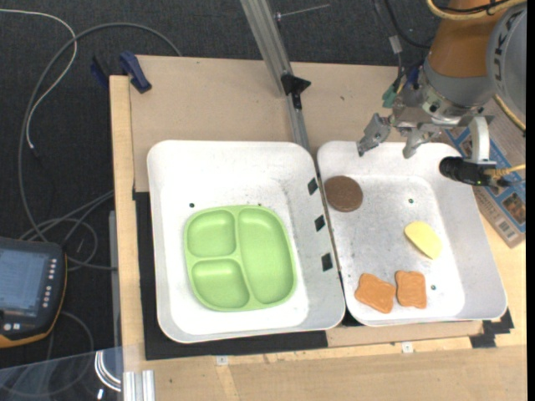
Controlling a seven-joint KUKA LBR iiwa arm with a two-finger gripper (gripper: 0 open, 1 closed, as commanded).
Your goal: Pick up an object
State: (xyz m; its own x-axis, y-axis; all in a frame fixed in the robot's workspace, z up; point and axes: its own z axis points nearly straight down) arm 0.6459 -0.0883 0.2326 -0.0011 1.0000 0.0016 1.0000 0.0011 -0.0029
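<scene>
You've got the gripper (389, 142) hanging over the far edge of the right bin (468, 307), fingers spread apart with nothing between them. Nothing is picked yet, so choose your target.

Nearest is the brown disc (343, 194), lying flat in the bin's far left corner, just beside the divide between the two bins. It looks thin, stiff and light, probably toy food. Lying so flat, it gives you little edge to pinch, so you'd want a finger on each side of the rim, pressing low against the floor. The wall close by may crowd one finger.

The yellow wedge (424, 240) sits mid-bin toward the right, well apart from everything. It looks thicker and rounder, likely the easiest grab: close across its narrow width. It could be smooth plastic, so expect some slip.

Down at the near edge you have two orange pieces (391, 291) almost touching each other. They look flat and light; taking one may nudge its neighbour.

The bin floor is white, scuffed and speckled, shallow-walled, likely slick enough for things to skate when pushed. The left bin (167, 224) carries a green divided plate (240, 258), well away from your work. Both bins rest on a wooden bench (201, 98), and a metal pole (266, 32) slants down between them.
</scene>
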